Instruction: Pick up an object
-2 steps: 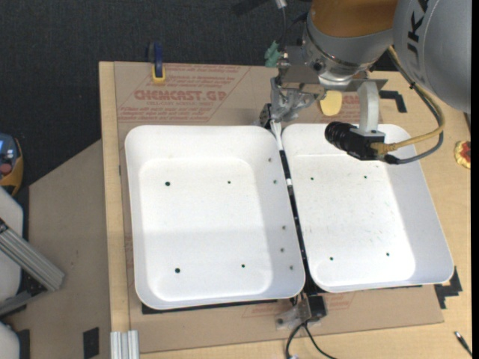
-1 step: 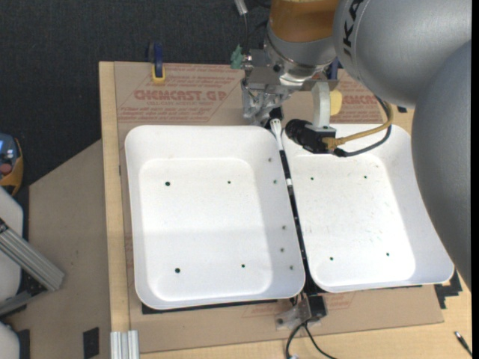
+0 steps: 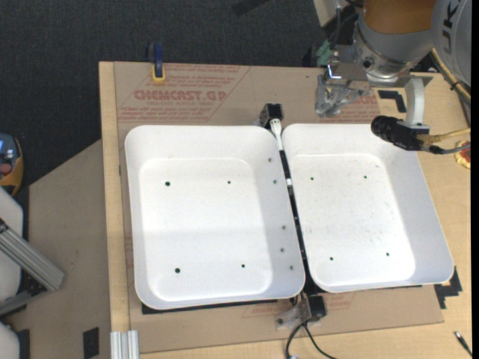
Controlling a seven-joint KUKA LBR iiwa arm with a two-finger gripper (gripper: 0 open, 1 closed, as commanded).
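Two shallow white bins lie side by side on a cardboard sheet: the left bin (image 3: 142, 200) and the right bin (image 3: 426, 223). Their white floors show small dark dots and, in the right one, faint scuff marks. My gripper (image 3: 334, 102) hangs under the grey wrist with the orange band (image 3: 400, 6), at the top right. It is just beyond the back rim of the right bin, near that bin's back left corner, over the cardboard. I see nothing hanging from it.
A black part on a white bracket (image 3: 397, 132) juts out beside the wrist over the right bin's back rim. A black clip (image 3: 271, 114) and a dark strip join the bins. A blue clamp (image 3: 156, 58) grips the cardboard (image 3: 187, 92) at the back left. An aluminium bar (image 3: 30, 259) lies far left.
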